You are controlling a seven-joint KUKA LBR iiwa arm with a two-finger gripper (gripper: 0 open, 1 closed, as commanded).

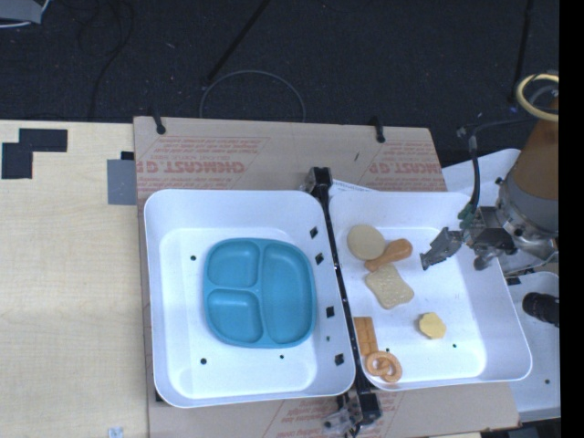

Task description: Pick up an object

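The right bin (497, 336) holds several food pieces. A round beige cookie (366, 241) touches an orange sausage-shaped piece (391, 254), and a pale square cracker (390, 286) lies just below them. A small yellow chunk (432, 326) lies toward the front. An orange strip (365, 335) and a pretzel (384, 367) lie at the front left corner. My gripper (461, 251) hovers over the right part of this bin, to the right of the sausage piece. It is open, with nothing between its dark fingers (440, 248).
The left bin (173, 245) holds a blue divided plate (258, 292). A black divider (330, 272) runs between the bins. Both bins rest on a cardboard sheet (274, 158). Cables and the grey, orange-banded arm (538, 181) stand at the right edge.
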